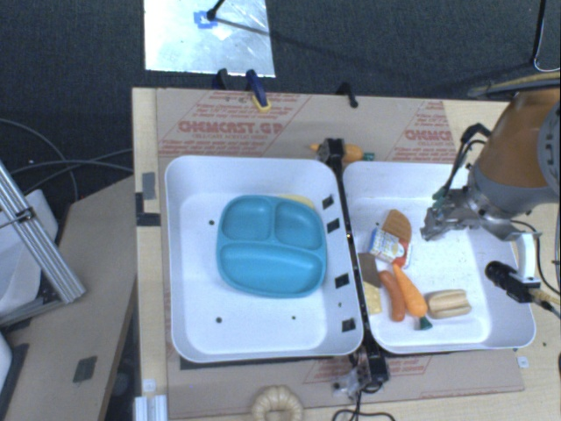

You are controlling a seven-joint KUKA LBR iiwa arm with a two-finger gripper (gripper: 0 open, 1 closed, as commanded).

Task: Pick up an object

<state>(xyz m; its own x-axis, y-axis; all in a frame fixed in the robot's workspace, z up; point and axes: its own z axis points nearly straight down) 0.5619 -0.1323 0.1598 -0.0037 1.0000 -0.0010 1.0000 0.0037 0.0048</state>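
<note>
Toys are lying in a loose cluster in the right shallow white bin, as I am seeing it from my station: an orange plastic carrot with a green tip, a tan toy hot-dog bun just beside it, a small white printed packet, and a brown oval piece touching the packet's upper edge. The grey metal pincer is hovering over the bin's upper middle, near the brown piece but apart from it; I am not seeing anything between its fingers, and I cannot tell whether they are spread or closed. The arm's orange band is showing above it. In the left white bin, a blue divided plastic plate is resting flat on the bench's cardboard sheet side.
</note>
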